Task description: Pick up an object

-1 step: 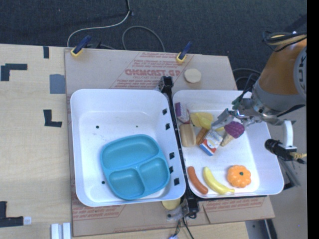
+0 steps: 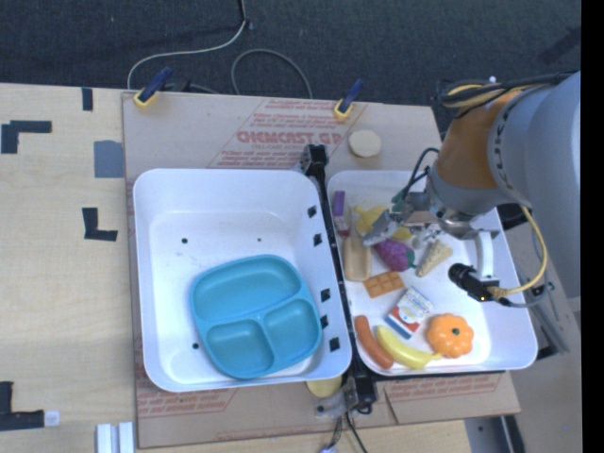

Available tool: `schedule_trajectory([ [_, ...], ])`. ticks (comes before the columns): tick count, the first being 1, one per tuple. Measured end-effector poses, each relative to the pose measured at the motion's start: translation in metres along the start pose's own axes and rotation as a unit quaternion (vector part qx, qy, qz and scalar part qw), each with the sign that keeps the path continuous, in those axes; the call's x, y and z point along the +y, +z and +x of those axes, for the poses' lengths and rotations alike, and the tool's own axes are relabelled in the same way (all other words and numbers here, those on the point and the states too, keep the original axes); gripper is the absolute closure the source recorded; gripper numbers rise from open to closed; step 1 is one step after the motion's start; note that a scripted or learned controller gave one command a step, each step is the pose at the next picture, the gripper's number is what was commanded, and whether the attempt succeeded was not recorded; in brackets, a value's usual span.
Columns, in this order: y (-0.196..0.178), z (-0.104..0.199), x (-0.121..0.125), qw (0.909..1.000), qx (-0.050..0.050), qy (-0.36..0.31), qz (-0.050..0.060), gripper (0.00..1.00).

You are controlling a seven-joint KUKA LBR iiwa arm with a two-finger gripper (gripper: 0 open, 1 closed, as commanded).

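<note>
So the gripper is down in the right bin, right over the purple toy and yellow piece at the far-left part of the pile, but honestly I can't tell what it's doing with its grip from this angle. Nothing looks lifted yet, so I'd say the pick is at the reaching stage; the orange pumpkin, banana and hot dog sit at the near edge, and the blue tray sits in the left bin.
</note>
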State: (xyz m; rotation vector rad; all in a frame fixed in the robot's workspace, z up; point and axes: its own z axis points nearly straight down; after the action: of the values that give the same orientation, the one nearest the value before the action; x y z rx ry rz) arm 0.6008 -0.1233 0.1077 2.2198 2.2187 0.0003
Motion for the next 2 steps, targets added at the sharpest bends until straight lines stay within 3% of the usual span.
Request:
schedule_trajectory([
  [1,0.02,-0.007,-0.013,1.0,0.002,0.0,-0.002,0.0],
  [2,0.008,-0.006,-0.011,1.0,0.002,-0.002,-0.003,1.0],
])
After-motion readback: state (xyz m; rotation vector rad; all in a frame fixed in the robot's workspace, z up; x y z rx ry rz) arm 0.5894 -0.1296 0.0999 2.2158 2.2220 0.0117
